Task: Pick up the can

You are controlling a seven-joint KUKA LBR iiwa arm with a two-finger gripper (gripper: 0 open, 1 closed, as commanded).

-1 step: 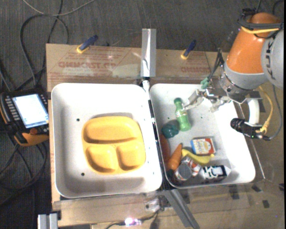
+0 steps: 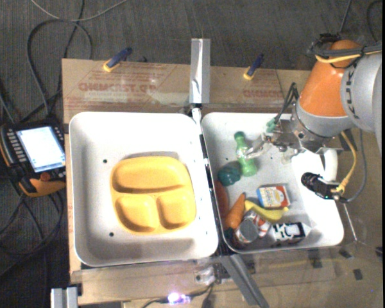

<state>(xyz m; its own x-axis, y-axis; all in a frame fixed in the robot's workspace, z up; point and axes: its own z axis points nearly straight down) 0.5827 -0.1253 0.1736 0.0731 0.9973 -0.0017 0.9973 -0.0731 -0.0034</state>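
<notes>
A yellow divided plastic tray (image 2: pixel 154 194) sits alone in the left white bin (image 2: pixel 83 172). In the right bin's near corner, the dented silver can (image 2: pixel 246 230) lies wedged among clutter. The gripper (image 2: pixel 273 140) hovers far from it; I cannot tell how its jaws stand.

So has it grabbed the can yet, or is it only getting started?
Only getting started, by the look of it. Done: nothing yet; the can lies among the clutter at the near edge of the right bin. In hand: the gripper hovers over the far part of that bin, beside a green bottle, well away from the can. Left: move to the can, close on it and lift.
</notes>
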